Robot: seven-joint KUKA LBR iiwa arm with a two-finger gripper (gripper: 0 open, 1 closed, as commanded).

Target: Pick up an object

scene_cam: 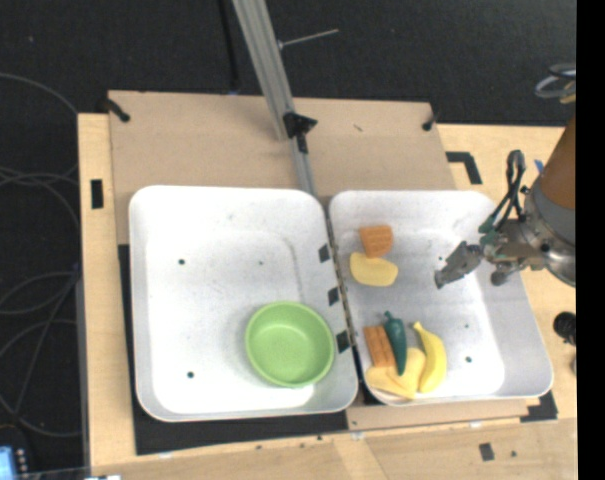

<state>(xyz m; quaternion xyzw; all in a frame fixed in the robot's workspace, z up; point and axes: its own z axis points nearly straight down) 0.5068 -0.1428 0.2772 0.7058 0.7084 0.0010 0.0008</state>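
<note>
The right bin (482, 328) holds an orange block (376, 239), a pale yellow piece (373, 270) just below it, and a cluster at the front: an orange ridged piece (378, 345), a dark green pepper (396, 341), a yellow banana (433, 358) and a yellow slab (387, 382). A green bowl (289, 343) sits in the left bin (202, 258). My gripper (462, 265) hangs over the right bin's right half, to the right of the pale yellow piece and apart from every object. Nothing shows between its fingers.
A slanted metal pole (267, 68) rises from the back between the bins. The bins meet along a central divider (334, 288). Cables lie on the dark floor at the left, and the wooden bench (232, 138) extends behind the bins.
</note>
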